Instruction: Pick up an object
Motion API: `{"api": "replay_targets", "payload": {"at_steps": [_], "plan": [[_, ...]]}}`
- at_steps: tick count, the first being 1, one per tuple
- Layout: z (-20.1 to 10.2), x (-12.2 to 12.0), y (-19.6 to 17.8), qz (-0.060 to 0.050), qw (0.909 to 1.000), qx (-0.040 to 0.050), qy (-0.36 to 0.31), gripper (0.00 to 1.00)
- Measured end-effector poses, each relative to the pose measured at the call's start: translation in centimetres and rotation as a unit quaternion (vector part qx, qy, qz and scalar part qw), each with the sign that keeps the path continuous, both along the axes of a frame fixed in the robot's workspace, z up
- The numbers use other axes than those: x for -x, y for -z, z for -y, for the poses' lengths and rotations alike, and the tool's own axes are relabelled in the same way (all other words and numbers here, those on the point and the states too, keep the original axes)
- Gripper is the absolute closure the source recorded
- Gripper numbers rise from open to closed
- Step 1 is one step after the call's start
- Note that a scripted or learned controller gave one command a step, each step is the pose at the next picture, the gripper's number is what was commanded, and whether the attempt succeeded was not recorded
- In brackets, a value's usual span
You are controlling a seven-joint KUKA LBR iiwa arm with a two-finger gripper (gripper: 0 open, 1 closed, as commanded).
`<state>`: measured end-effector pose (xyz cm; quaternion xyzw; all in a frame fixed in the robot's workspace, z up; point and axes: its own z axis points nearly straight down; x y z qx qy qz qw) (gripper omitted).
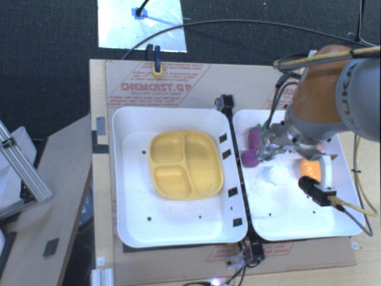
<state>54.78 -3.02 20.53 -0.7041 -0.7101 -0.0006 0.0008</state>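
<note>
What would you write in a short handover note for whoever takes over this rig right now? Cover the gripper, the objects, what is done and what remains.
Gripper: low in the right bin, at its left side; nothing seen between its fingers.
Objects: purple pieces beside the gripper, a white lump and an orange object nearby in the same bin. Yellow divided tray lies in the left bin.
Done: arm is down at the objects.
Left: grasp one and lift it.

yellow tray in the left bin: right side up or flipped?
Right side up. The yellow tray shows its three compartments with raised dividers facing the camera, lying flat in the left bin.
</note>
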Motion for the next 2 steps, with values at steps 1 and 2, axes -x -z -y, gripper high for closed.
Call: {"api": "replay_targets", "payload": {"at_steps": [1, 2], "plan": [[-5.6, 0.5, -1.3, 0.001, 1.0, 0.0, -0.001, 1.0], [-9.8, 2.0, -1.9, 0.0, 1.0, -0.0001, -0.001, 1.0]]}}
